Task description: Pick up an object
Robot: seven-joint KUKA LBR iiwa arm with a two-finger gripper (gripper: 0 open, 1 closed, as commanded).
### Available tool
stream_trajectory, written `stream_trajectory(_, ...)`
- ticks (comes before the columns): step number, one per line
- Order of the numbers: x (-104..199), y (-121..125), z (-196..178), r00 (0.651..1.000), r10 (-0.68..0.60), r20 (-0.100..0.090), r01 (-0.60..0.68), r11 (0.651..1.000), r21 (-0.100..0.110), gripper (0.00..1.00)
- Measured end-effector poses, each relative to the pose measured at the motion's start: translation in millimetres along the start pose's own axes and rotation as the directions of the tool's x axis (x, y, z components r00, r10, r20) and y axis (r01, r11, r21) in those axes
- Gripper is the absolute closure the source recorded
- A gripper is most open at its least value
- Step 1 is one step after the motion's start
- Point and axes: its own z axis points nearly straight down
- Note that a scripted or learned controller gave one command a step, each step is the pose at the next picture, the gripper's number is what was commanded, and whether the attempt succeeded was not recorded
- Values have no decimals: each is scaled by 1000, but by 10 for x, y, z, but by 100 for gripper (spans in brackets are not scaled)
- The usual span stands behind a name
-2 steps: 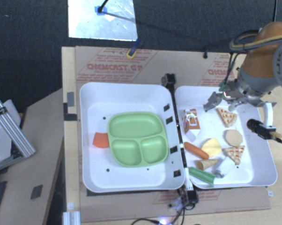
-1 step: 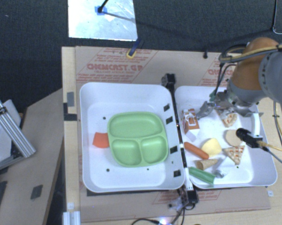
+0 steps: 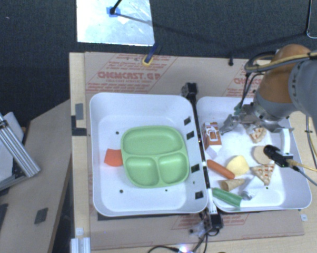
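Although the arm [image 3: 300, 78] reaches in from the right, its gripper [image 3: 237, 119] hangs over the upper left part of the right bin [image 3: 300, 194], above bare floor, and nothing sits between the metal fingers; whether they are spread or closed cannot be told from this slanted view. The nearest candidate is the carton [image 3: 211, 133], a small brown-and-white pack lying just left of and slightly below the fingertips, close against the bin's left wall, its long axis running roughly up and down the view. The move would then be a short shift leftward and down, with the jaws best set across the carton's narrow width, though the wall beside it leaves little room for the left finger. Most other objects lie lower in the same bin: the carrot [image 3: 220, 168], slanting down to the right; the lemon [image 3: 238, 165] just beside it; a cone [image 3: 232, 184]; a green stick [image 3: 226, 196] along the lower edge; and a pizza slice [image 3: 263, 173] to the right. A second slice [image 3: 257, 135] rests under the wrist. In the left bin [image 3: 100, 194] sit a green tray [image 3: 153, 156] and an orange block [image 3: 114, 157], well apart from the gripper.
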Motion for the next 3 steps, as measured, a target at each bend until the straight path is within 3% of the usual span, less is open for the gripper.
stream_trajectory(1, 3, 6, -95, 1000, 0, 0, 0, 1000, -1, 100)
stream_trajectory(3, -45, 24, -1222, 1000, -4, 0, 4, 1000, -2, 100)
